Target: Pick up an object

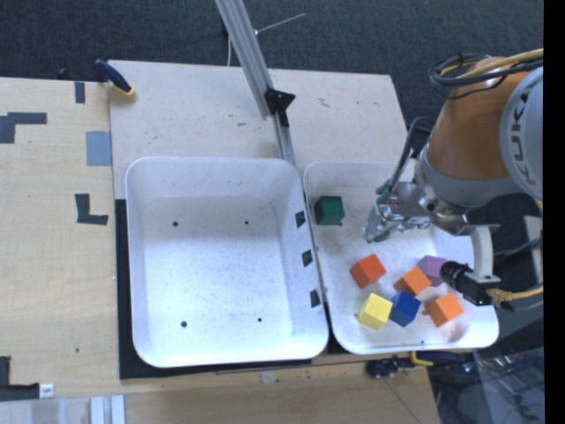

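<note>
The right bin (353,177) holds several small blocks: a green cube (330,209) near its far left, an orange-red block (368,270), a yellow cube (374,311), a blue cube (405,308), an orange block (413,281), another orange block (445,308) and a purple block (432,266). My gripper (380,228) hangs over the middle of this bin, right of the green cube and above the orange-red block. Nothing shows between its fingers.
The left bin (141,184) sits beside the right one, sharing a middle wall. A slanted metal rail (252,56) crosses the bench behind the bins. A blue and yellow tool (115,76) lies at the bench's far left corner. Cables hang off the arm at the right.
</note>
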`<state>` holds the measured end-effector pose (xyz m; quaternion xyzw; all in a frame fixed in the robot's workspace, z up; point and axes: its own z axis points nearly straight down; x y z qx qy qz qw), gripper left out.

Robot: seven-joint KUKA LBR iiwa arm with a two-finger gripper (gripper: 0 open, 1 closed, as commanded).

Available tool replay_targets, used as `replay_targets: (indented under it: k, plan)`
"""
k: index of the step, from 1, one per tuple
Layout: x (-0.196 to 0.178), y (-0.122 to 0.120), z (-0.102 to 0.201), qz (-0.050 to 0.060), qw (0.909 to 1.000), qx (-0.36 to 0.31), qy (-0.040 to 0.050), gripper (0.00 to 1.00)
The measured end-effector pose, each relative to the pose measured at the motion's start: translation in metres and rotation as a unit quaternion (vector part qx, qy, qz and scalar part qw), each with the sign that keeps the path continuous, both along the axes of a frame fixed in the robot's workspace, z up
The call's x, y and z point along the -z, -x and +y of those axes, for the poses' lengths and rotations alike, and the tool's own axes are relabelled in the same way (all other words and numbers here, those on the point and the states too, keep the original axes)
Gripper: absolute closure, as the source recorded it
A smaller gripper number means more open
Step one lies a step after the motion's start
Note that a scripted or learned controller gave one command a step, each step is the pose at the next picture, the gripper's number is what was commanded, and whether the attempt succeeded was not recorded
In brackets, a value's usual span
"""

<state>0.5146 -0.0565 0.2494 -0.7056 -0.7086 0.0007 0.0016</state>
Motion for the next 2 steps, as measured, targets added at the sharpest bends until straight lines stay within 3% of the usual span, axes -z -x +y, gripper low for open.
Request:
replay_targets:
  k: [2]
  plan:
    - [0.027, -0.003, 0.112, 0.000, 1.0000, -0.002, 0.0001, 1.00]
